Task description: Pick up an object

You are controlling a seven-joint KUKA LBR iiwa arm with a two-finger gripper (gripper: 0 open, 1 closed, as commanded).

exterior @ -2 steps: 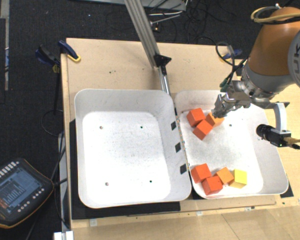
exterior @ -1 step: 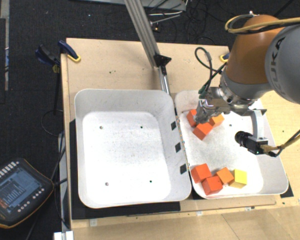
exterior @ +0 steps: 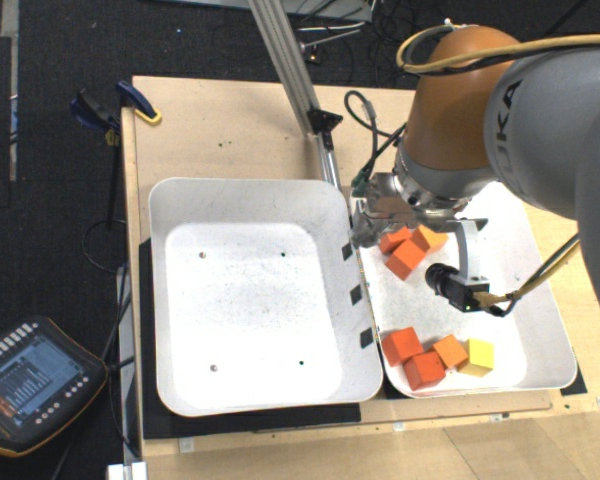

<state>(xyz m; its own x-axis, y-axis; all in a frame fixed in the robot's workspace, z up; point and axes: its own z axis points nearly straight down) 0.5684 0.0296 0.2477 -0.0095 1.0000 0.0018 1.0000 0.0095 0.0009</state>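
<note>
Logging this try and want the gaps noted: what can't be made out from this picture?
- Gripper state: the arm's wrist covers it.
- Orange blocks under the wrist: count unclear, partly covered by the arm.
- Right bin: far part hidden by the arm.

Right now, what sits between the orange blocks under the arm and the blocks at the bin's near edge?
Bare white bin floor in the camera view, separating the upper orange blocks from the near cluster.
</note>
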